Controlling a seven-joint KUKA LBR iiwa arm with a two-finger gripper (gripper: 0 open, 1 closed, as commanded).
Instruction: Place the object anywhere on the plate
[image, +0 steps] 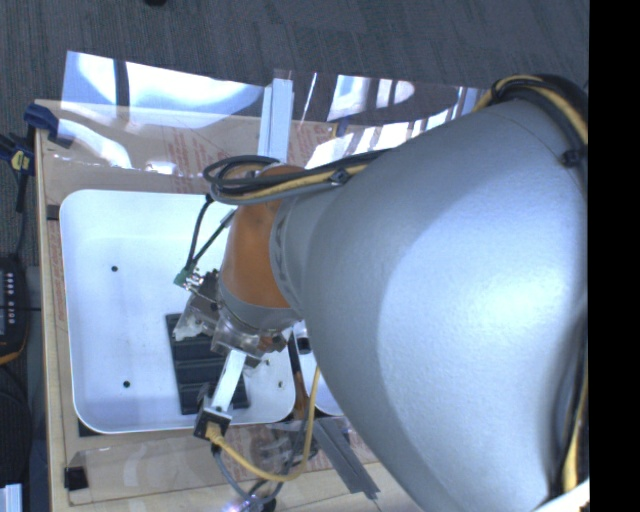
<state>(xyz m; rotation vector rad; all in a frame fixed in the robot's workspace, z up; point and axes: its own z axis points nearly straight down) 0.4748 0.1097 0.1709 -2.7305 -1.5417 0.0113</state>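
A robotics lab: cabled grey arm (450, 300) over a white bin (110, 300).

Dark, flat rectangular plate (195, 372) in the left white bin (100, 300).
Lies flat on the bin floor toward five o'clock of the bin, long side running roughly twelve to six. Ribbed or slatted dark surface, upper right part hidden under the arm's wrist. Object to be placed too hidden to make out.

The wooden bench (140, 470) bears a shallow white bin (110, 300), with a dark flat object (195, 375) lying inside it.
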